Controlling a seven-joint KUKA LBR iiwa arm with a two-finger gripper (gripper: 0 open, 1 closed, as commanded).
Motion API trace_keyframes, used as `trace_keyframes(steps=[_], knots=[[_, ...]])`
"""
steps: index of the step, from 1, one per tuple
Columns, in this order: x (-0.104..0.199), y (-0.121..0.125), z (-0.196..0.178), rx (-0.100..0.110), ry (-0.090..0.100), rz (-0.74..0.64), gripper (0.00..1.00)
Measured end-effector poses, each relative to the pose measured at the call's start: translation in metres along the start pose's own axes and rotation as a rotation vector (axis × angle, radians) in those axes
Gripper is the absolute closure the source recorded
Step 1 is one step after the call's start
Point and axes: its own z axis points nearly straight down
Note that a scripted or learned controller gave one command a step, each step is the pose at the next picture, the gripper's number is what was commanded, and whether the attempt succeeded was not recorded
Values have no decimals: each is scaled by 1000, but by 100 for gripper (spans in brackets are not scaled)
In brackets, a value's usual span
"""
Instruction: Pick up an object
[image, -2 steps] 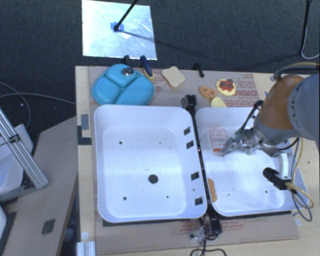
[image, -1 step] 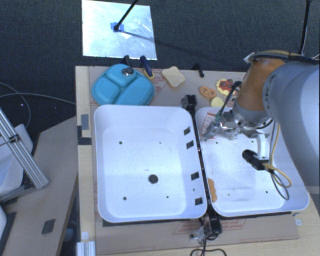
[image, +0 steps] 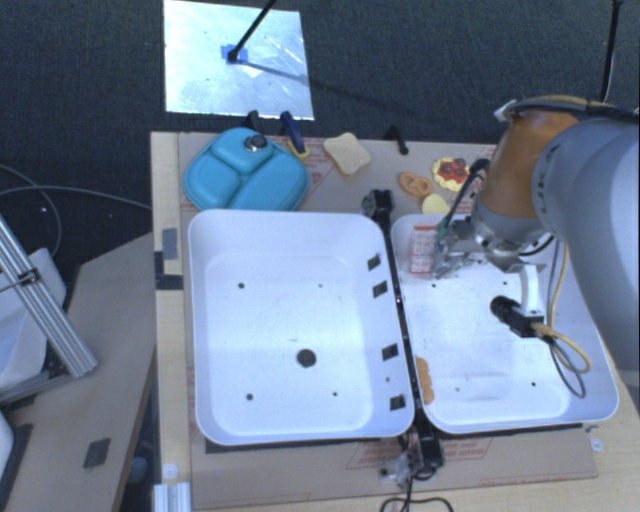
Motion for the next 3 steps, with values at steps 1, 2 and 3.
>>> trace_keyframes(steps=[1,2,3], knots=[[0,0,0,1,0,0,0],[67,19,-94,-3,4,-5,0],[108,34,-136,3,4,-3,0]])
